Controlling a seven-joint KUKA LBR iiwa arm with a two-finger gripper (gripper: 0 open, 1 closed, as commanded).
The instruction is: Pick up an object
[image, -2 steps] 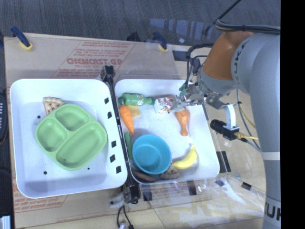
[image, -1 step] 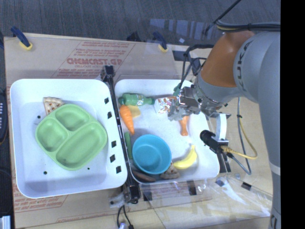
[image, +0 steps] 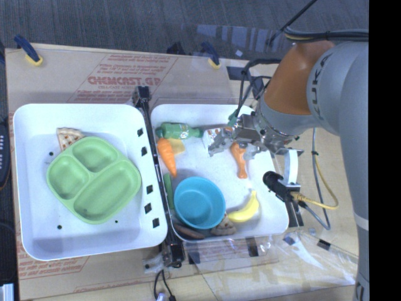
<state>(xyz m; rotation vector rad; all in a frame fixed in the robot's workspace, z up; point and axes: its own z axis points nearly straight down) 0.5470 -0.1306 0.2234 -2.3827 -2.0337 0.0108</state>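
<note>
The grey metal two-finger gripper [image: 241, 144] is hanging low in the right white plastic bin [image: 272, 221], near its back wall. From this slanted view it cannot be told whether it is spread or pressed together, and nothing can be confirmed as held.

Just under the gripper a small orange curved plastic piece [image: 240, 160] is lying on the bin floor, its upper end hidden by the gripper, so contact cannot be judged. This piece seems to be the thing the arm is aiming at, so the step in hand is probably the approach or the closing for a grasp.

Further out, a yellow plastic banana [image: 245, 210] is lying beside a blue round plastic bowl [image: 199, 202] at the front of the bin. An orange plastic carrot [image: 166, 155] and a green plastic bottle [image: 175, 130] are lying by the left wall. In the left white bin [image: 31, 231] a green divided plastic plate [image: 94, 179] is resting.

The next move would call for a firm closing on the orange piece and then a straight lift, slow enough that it is not slipping out.
</note>
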